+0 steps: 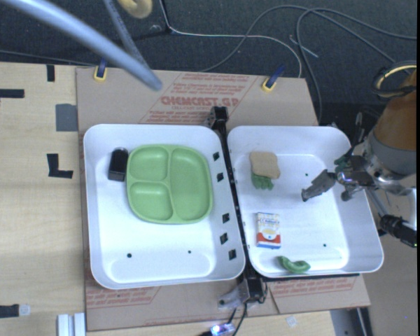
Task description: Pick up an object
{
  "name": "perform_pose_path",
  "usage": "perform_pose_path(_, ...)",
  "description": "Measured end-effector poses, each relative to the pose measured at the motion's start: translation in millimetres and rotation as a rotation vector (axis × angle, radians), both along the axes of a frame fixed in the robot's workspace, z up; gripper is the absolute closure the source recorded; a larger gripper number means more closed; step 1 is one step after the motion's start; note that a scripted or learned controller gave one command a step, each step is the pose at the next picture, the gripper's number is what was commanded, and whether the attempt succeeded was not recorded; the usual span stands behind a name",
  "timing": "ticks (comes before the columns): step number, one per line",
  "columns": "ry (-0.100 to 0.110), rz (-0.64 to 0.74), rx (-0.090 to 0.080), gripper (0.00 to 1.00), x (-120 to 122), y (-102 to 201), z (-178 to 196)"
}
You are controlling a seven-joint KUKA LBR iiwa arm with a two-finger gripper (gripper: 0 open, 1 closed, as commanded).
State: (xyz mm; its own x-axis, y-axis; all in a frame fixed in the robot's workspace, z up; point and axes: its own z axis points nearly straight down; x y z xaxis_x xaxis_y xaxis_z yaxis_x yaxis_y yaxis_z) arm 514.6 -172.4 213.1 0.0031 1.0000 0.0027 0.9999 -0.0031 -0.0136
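The right bin [336,142] holds a tan block [264,162] with a small green piece [262,181] against its front. Nearer the front of that bin lies a white and red carton [269,230], and a green pod [294,264] rests by the front wall. My gripper [329,190] hovers over the right side of this bin, open, with nothing between its fingers. One finger [315,186] points left toward the tan block, well short of it.
In the left bin [98,208] sit a green divided plate [170,184] and a small black object [117,164] at its left. A black divider clip strip [227,187] runs between the bins. Cables trail across the dark floor behind.
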Motion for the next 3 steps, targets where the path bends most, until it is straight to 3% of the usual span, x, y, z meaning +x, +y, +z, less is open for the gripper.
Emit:
perform_pose_path(1,-0.012,0.004,-0.003,0.0,3,0,6)
perform_pose_path(2,-0.006,0.003,-0.001,0.0,-3,4,-57)
perform_pose_path(3,-0.007,0.005,-0.002,0.0,5,6,-112)
